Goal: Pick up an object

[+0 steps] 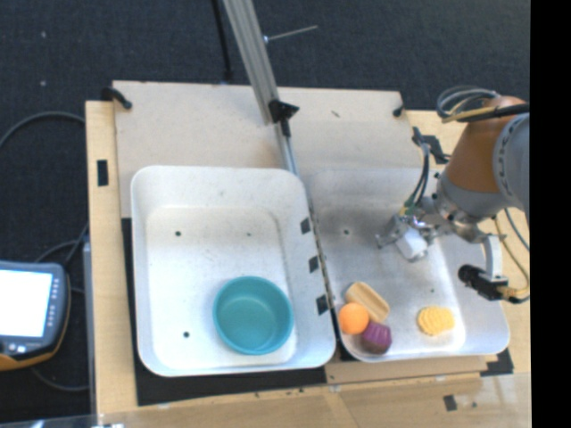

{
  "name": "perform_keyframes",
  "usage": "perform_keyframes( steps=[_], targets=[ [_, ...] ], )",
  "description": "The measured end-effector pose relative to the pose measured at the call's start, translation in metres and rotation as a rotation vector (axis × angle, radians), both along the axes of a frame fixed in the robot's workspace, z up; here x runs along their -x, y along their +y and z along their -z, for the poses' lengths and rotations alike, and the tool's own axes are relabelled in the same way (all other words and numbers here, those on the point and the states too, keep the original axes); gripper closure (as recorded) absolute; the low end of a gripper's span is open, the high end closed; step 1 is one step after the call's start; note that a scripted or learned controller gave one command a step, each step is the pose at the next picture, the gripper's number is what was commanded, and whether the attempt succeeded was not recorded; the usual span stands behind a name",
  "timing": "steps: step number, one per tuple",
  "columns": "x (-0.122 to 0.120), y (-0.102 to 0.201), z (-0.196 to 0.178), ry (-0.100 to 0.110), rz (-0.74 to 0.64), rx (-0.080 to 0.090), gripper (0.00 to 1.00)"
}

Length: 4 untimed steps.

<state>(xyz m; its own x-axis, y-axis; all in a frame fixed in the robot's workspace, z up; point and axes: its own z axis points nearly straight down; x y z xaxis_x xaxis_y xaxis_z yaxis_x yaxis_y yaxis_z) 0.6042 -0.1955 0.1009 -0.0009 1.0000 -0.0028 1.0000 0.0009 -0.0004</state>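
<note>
Purple toy (377, 336), orange ball (353, 317), tan block (368, 300) & yellow ridged piece (435, 320) sat at right bin's (357, 212) near edge. Your gripper (406, 239) hung above bin centre; finger state couldn't be told. Teal bowl (253, 314) lay in left bin (178, 194).

Orange ball (353, 317), tan block (368, 299), purple piece (376, 337) clustered touching; ridged yellow piece (435, 320) apart; teal bowl (253, 315) upright.

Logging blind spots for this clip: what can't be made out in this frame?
- Pincer, camera view: small and blurred, so its open or shut state is unreadable.
- Purple object: partly covered by the orange ball; its shape is unclear.
- Arm: its base is cut off by the right edge.
- Yellow object: too small to identify.
</note>
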Motion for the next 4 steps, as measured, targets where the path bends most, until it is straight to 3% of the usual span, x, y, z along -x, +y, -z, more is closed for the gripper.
perform_keyframes(
  steps=[1,3,4],
  targets=[
    [-0.001,-0.001,-0.012,-0.004,0.001,0.0,1.0],
    [-0.006,0.002,-0.13,-0.008,-0.003,0.0,1.0],
    [-0.012,0.049,-0.123,-0.001,-0.005,-0.003,1.0]
  ],
)
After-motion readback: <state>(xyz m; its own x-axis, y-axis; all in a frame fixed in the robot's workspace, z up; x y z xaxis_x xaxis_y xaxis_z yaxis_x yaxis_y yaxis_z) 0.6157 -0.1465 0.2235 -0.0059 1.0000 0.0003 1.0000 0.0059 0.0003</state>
